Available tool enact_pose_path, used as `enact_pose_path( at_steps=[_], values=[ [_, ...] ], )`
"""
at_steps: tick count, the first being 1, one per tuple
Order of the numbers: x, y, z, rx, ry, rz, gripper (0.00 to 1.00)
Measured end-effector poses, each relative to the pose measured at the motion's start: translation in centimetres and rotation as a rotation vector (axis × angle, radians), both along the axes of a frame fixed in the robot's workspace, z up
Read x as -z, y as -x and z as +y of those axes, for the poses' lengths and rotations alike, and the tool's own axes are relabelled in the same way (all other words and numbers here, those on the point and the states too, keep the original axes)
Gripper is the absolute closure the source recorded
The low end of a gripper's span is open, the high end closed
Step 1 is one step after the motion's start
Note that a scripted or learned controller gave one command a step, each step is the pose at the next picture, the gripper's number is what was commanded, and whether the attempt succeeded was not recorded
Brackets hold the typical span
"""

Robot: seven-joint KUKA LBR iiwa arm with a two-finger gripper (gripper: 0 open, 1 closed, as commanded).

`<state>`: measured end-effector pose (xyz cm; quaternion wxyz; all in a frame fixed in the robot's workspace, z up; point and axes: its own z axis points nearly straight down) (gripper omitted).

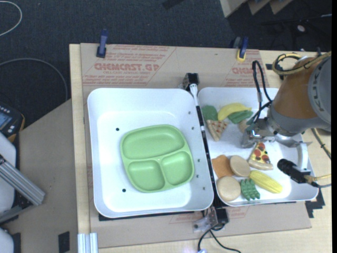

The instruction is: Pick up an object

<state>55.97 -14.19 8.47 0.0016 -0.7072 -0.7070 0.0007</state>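
My claw (251, 137) low in right bin (310, 194) – grip state can't tell – just left of pizza slice (259, 156); approach step, next: close and lift.

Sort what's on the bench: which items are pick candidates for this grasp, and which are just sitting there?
Pick candidates, all in the right bin:
banana
waffle piece
pizza slice
corn cob
round cookies
green leafy piece

Just sitting there:
green divided tray in the left bin
blue clamp and yellow-blue clamp on the board edge
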Motion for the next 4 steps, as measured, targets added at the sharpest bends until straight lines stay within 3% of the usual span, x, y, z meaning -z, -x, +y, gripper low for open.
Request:
enact_pose_path(
  at_steps=[1,2,4],
  values=[
    [0.0,-1.6,-3.6,-0.001,0.002,-0.006,1.0],
    [0.0,-1.5,-8.1,-0.001,0.002,-0.005,1.0],
    [-2.1,-1.6,-8.0,-0.002,0.001,-0.009,1.0]
  ],
)
